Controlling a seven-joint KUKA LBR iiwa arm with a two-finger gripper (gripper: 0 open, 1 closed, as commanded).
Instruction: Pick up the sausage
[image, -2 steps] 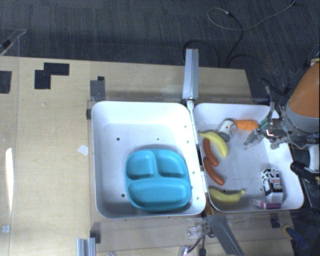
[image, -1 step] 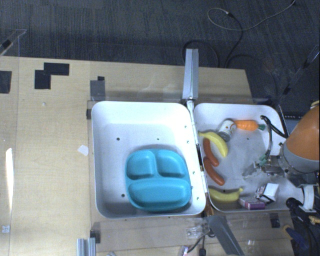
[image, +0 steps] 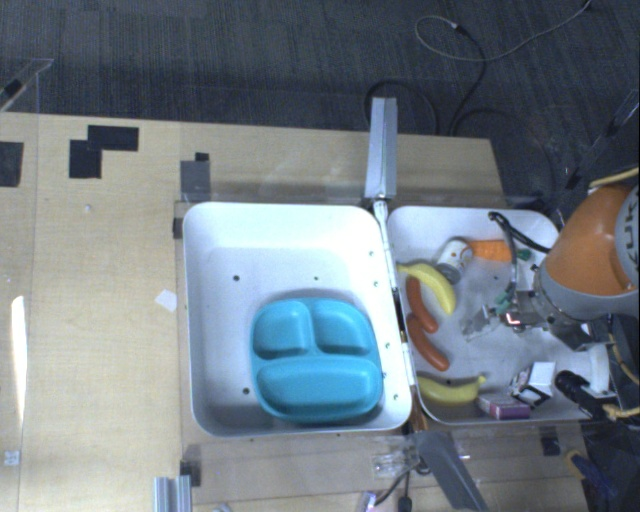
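Note:
Two reddish-brown sausages lie in the right bin near its left wall: one upper, the other just below it. My gripper hangs over the middle of the right bin, to the right of the sausages and apart from them. Nothing shows between its fingers. The grey arm with its orange band reaches in from the right.
In the right bin lie a yellow banana above the sausages, another banana near the front wall, an orange item at the back, and a small purple block. The left bin holds a blue divided plate.

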